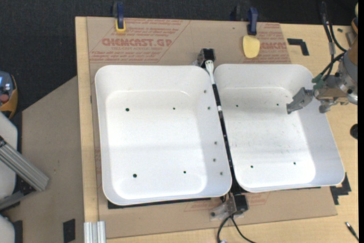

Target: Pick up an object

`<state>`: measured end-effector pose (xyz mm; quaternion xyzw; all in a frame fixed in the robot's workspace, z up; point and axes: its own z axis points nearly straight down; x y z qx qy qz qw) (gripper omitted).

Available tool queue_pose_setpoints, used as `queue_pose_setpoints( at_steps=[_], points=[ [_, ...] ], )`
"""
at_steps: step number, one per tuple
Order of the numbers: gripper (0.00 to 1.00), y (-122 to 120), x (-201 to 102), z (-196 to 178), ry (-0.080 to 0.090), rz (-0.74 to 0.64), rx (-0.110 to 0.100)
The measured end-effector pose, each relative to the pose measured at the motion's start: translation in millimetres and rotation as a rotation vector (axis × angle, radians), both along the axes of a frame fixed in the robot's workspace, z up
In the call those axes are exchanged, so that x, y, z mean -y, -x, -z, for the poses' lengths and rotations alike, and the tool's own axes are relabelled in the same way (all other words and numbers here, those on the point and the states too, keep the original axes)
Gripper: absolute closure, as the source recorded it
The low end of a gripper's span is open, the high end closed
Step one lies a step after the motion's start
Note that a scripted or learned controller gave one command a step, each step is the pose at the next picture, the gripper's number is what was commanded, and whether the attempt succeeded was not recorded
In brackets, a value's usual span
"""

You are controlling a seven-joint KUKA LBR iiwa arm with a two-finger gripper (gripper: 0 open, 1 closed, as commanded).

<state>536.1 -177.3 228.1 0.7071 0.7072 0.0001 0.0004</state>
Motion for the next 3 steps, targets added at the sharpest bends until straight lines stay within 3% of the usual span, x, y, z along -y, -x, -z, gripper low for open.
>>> queue_pose_setpoints(
  at_steps=[1, 2, 3],
  points=[
    [1.0, -0.7, 0.2, -10.9, 0.001, -0.001, 0.003],
    [1.0, -26.6, -122.4, 7.8, -0.007, -0.013, -0.003],
    [1.0, -5.5, -174.6, -128.3, -0.003, -0.009, 0.016]
  ],
)
